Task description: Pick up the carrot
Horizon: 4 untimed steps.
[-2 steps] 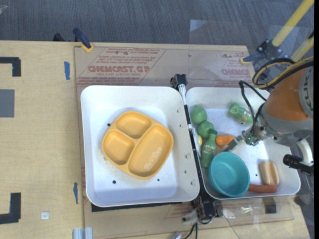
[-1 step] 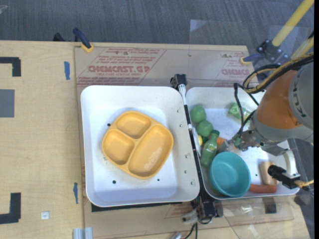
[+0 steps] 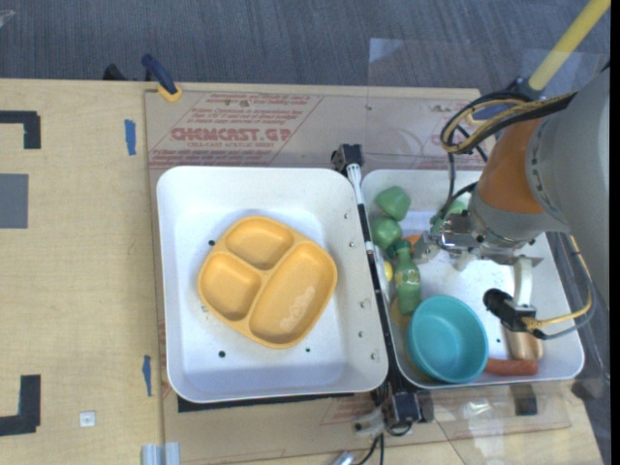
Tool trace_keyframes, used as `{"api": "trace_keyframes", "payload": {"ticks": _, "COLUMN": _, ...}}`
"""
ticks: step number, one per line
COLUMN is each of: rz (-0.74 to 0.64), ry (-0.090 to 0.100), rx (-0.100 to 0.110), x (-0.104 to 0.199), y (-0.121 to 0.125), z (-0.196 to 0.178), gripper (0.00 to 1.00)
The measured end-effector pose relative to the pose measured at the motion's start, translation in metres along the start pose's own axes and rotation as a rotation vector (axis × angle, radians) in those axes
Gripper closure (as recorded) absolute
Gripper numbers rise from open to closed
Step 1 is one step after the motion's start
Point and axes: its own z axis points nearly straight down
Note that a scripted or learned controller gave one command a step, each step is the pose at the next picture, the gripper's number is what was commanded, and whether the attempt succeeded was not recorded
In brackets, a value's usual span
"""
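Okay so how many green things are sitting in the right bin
3: a round green vegetable near the bin's top left, another green piece just below it, and a green bottle-shaped item beside the teal bowl. The arm may hide more.

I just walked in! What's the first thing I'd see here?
The big yellow plate with three sections, in the middle of the left bin. Next, the teal bowl at the front of the crowded right bin, with green veggies behind it and the grey-and-orange arm hanging over them.

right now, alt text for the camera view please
A grey arm with an orange band reaches into the right white bin, above green toy vegetables, a teal bowl and an orange carrot. The left white bin holds a yellow three-section plate.
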Motion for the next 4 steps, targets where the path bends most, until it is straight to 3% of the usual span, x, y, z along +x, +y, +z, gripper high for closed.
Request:
{"api": "trace_keyframes", "payload": {"ticks": 1, "rz": -0.071, "ry": 0.0, "rx": 0.004, "x": -0.077, "y": 0.055, "z": 0.003, "gripper": 0.0}}
{"api": "trace_keyframes", "payload": {"ticks": 2, "rz": 0.531, "ry": -0.002, "rx": 0.023, "x": -0.018, "y": 0.075, "z": -0.027, "gripper": 0.0}}
{"api": "trace_keyframes", "payload": {"ticks": 3, "rz": 0.753, "ry": -0.002, "rx": 0.015, "x": 0.006, "y": 0.055, "z": -0.002, "gripper": 0.0}}
{"api": "trace_keyframes", "payload": {"ticks": 4, "rz": 1.006, "ry": 0.001, "rx": 0.007, "x": 0.007, "y": 0.052, "z": 0.001, "gripper": 0.0}}
